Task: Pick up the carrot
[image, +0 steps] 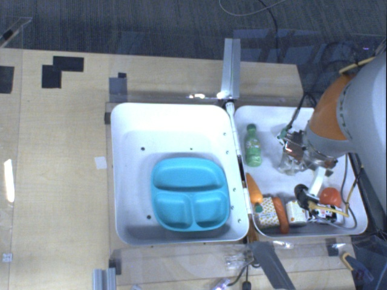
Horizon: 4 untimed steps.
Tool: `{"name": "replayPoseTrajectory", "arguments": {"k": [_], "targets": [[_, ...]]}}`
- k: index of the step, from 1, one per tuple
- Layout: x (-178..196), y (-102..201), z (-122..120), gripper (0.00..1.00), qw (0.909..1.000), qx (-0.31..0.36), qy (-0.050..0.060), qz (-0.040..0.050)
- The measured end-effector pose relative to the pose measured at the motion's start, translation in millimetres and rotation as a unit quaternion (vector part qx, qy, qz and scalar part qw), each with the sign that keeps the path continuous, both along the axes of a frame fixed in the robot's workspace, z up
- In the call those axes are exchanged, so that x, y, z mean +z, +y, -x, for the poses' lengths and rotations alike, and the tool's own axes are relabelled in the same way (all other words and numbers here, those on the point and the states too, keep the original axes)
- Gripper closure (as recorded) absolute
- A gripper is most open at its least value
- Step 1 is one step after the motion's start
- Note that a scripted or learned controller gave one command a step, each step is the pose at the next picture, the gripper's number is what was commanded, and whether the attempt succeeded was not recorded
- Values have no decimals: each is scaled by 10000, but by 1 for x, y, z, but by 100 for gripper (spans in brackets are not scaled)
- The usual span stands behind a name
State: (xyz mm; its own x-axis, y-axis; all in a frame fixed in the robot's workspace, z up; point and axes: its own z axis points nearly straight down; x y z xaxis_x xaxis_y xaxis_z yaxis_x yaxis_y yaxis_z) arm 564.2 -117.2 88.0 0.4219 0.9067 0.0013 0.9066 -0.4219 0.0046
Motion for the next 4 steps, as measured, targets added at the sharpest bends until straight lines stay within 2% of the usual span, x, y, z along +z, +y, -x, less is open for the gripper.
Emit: {"name": "replayPoseTrajectory", "arguments": {"k": [1, 2, 3, 4], "targets": [[-1, 1, -87, 100, 9879, 1549, -21, 24], [101, 32, -79, 100, 9870, 1604, 27, 4], [92, 83, -36, 100, 9934, 1144, 51, 2], [105, 57, 46, 100, 9865, 1636, 44, -3]]}}
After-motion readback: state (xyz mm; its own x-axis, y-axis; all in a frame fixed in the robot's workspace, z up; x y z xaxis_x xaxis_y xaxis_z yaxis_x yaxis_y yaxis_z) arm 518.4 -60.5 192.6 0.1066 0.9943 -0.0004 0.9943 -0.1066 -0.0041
